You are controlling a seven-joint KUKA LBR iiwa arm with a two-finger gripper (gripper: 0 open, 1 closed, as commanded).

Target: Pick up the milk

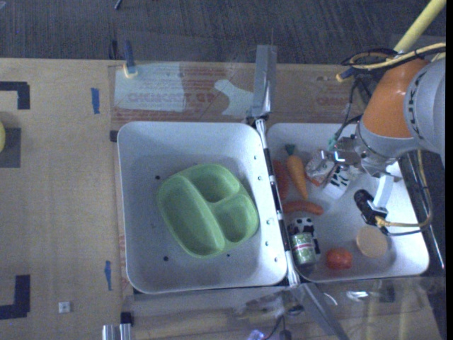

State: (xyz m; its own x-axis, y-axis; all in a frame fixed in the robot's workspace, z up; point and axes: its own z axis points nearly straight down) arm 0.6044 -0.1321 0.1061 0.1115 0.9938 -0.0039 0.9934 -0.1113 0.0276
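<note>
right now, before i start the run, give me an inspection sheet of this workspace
surface: wooden bench bearing a left bin and a right bin, side by side
job's things: milk, probably the white black-patched carton in the right bin, right at the gripper; not seen lifted
clutter: green divided plate in the left bin; carrots, tomato, tan disc and green can in the right bin
grippers: gripper low over the right bin, by the carton; grip cannot be judged
cables: yellow cable crossing the right bin
surroundings: blue tape marks, dark floor
</note>
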